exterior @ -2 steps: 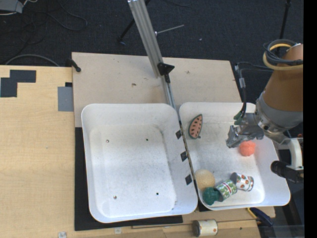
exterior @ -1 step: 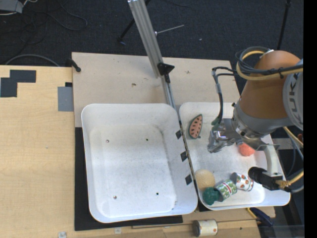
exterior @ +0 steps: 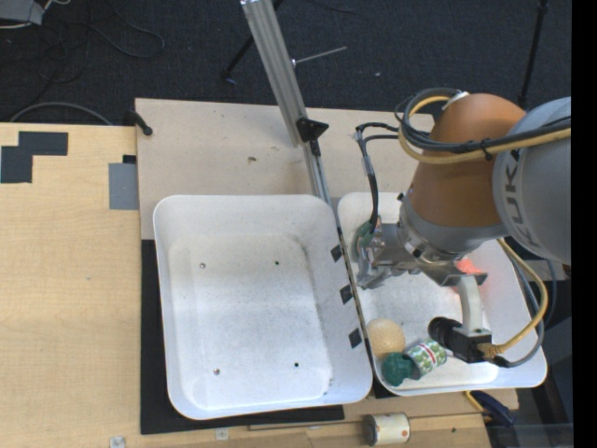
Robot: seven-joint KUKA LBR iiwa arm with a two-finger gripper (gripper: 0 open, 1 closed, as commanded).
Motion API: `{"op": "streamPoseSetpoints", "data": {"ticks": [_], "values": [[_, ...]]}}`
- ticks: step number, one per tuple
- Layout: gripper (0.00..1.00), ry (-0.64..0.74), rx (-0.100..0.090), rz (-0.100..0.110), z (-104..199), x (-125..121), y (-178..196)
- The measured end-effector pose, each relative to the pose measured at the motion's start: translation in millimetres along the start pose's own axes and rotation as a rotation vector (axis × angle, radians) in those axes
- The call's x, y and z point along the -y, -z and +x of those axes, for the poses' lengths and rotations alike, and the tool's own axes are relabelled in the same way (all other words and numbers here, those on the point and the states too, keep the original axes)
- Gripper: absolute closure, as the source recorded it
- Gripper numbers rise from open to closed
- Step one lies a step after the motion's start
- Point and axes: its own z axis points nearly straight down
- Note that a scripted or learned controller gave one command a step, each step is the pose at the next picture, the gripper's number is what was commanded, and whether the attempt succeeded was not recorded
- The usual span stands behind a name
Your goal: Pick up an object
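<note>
The right bin (exterior: 528,373) lies under the gripper (exterior: 369,261), its left wall just beside it. The left bin (exterior: 170,250) sits left of the gripper, touching the right bin, with black clips (exterior: 343,293) along the seam. A black mat (exterior: 149,343) shows beneath the left bin. Beyond the gripper, a tilted aluminium rail (exterior: 278,63) rises from the bench (exterior: 65,278). Nearer the camera than the gripper lies a small cylinder (exterior: 386,427). Far left is a grey patch (exterior: 121,185); cables (exterior: 103,28) trail over the dark floor.
</note>
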Motion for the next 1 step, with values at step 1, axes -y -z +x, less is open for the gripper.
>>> {"op": "streamPoseSetpoints", "data": {"ticks": [1], "values": [[1.0, 0.0, 0.001, 0.0, 59.4, -1.6, 0.7]]}}
